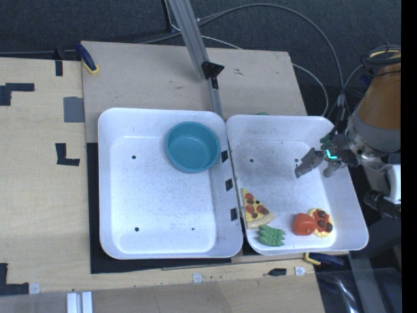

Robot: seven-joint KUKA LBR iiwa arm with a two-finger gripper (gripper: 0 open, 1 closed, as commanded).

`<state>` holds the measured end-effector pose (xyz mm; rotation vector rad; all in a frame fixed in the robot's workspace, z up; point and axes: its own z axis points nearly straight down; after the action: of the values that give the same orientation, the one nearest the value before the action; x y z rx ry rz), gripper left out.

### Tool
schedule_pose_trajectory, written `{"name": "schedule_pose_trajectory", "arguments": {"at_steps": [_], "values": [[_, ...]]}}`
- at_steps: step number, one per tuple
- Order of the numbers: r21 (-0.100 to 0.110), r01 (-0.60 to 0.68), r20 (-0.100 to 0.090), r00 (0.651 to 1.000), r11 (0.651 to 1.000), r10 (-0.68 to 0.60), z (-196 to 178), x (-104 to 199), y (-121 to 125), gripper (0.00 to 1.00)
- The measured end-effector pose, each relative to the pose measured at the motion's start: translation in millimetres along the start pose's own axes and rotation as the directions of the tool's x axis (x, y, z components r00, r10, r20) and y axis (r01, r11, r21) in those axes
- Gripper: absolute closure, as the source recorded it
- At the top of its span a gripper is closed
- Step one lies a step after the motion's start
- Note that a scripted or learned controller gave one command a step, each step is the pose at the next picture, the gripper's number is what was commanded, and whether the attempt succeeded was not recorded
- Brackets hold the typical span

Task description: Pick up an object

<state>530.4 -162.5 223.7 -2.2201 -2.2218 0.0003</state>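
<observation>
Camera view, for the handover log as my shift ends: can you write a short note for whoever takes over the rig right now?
Gripper: open, holding nothing, over the right bin near its right wall.
Right bin, near edge: pizza slice, green toy, red and yellow toy.
Left bin: blue bowl at its far right corner.
Done: nothing picked yet.
Left: descend on one object, close, lift.

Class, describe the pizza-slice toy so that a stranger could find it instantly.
Start at the right-hand shallow white bin and go to its near left corner. The flat yellow pizza-slice toy with red dots lies there, just above a bumpy green toy.
</observation>
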Motion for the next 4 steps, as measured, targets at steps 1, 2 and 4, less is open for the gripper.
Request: {"name": "schedule_pose_trajectory", "arguments": {"at_steps": [1, 2, 4], "values": [[0.000, 0.000, 0.000, 1.000, 1.000, 0.000, 0, 0, 0, 0.00], [0.005, -0.001, -0.001, 1.000, 1.000, 0.001, 61, -6, -3, 0.00], [-0.001, 0.000, 0.001, 1.000, 1.000, 0.000, 135, -4, -10, 0.00]]}}
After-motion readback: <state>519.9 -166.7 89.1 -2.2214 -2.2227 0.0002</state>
